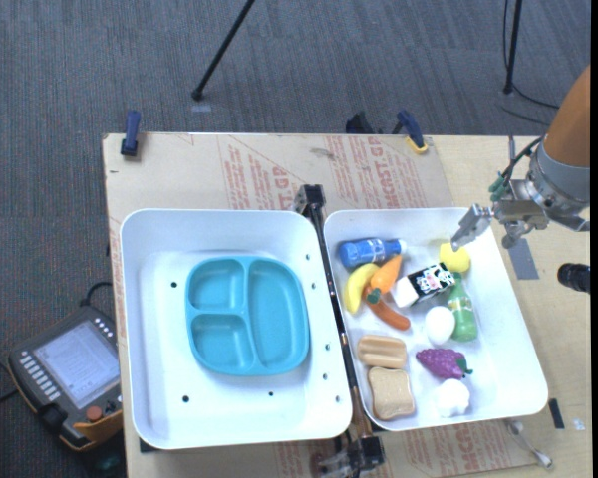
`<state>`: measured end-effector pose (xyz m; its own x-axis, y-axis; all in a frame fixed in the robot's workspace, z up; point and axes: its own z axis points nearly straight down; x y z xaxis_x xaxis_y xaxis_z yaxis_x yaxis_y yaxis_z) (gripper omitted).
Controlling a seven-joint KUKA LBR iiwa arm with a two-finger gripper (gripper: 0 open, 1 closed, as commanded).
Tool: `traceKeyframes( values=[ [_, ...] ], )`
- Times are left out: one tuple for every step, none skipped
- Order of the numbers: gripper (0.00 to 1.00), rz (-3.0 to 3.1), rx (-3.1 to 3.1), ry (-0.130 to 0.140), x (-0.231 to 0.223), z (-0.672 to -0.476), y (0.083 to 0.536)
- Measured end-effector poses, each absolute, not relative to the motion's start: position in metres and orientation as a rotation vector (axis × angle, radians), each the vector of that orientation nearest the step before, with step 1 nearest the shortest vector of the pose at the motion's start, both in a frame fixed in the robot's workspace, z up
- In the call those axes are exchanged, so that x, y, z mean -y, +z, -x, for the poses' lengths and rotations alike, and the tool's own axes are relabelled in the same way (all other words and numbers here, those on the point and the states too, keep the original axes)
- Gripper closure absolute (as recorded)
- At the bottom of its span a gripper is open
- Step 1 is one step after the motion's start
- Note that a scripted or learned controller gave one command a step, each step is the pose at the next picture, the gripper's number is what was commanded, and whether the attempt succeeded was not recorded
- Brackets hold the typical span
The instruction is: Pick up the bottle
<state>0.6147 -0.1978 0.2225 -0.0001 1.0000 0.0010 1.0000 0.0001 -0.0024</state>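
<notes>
A blue bottle [368,252] with a white cap lies on its side at the back left of the right bin [526,342]. A small green bottle [463,316] sits further right, between a white egg [440,324] and the bin's right wall. My gripper [495,243] hangs over the bin's back right corner, just above a yellow lemon [454,258]. Its two grey fingers are spread open with nothing between them. It is well to the right of the blue bottle and behind the green one.
The right bin also holds a banana [357,287], a carrot [385,273], a sausage [390,314], a black-and-white carton [426,284], purple grapes [442,362] and bread pieces [387,372]. The left bin [145,317] holds a teal divided plate [247,316].
</notes>
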Motion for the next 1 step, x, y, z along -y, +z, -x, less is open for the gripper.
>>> traceKeyframes(
  values=[
    [1.0, 2.216, 2.223, 0.001, 0.1973, -0.6153, 0.2328]
  ],
)
